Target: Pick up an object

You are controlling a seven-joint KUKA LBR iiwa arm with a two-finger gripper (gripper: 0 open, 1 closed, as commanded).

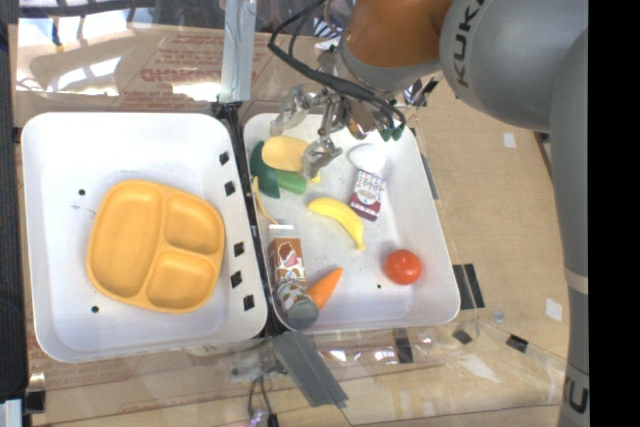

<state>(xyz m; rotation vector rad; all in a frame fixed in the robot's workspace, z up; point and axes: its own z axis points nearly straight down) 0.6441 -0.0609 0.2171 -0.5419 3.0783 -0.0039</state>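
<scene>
Objects for picking: all in the white bin on the view's right [440, 255]. At its near wall, lying on its side, a grey can [300, 311]; touching it, an orange carrot [326, 285], tilted with the tip toward the can. Just behind the can, along the left wall, a brown carton [285, 260] with a picture on the face. Well apart to the right, near the right wall, a red tomato [403, 266], touching nothing. Farther in, about mid-bin, a yellow banana [338, 218], lying at a slant. Just behind the banana, a small red and white carton [368, 194], and behind that, touching or nearly touching, a white round thing [367, 157]; hard to tell what exactly. On the left side at the same depth, a green piece [281, 182], and against it on the far side a yellow rounded piece [283, 153].

Over the far part of this bin, the gripper [308, 135]: metal fingers [322, 155] spread apart, one near the yellow rounded piece, nothing seen gripped between them. Above the gripper, the orange band and the grey arm [510, 25], coming from the right.

In the left bin [60, 155], resting flat, a yellow tray [155, 243] with three compartments.
</scene>
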